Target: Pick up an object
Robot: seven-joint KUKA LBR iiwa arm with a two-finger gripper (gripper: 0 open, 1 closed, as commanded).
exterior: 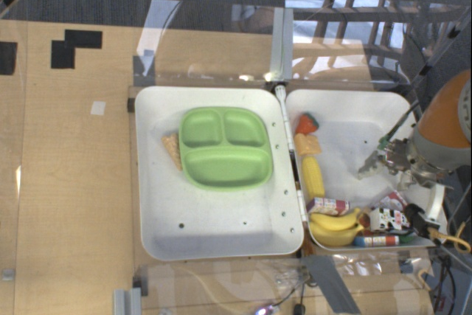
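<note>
Pale wooden surface (66,181) across the left and middle of the frame, with black block marks (74,46) at upper left and a small pale square (98,108) below them. Two shallow white bins side by side on it: left bin (158,232) at centre, right bin (369,111) at centre-right, rims touching.

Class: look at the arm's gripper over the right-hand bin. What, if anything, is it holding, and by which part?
Nothing is seen held. The gripper hangs over a bare patch of the right bin, apart from the bananas; nothing shows between its fingers.
</note>
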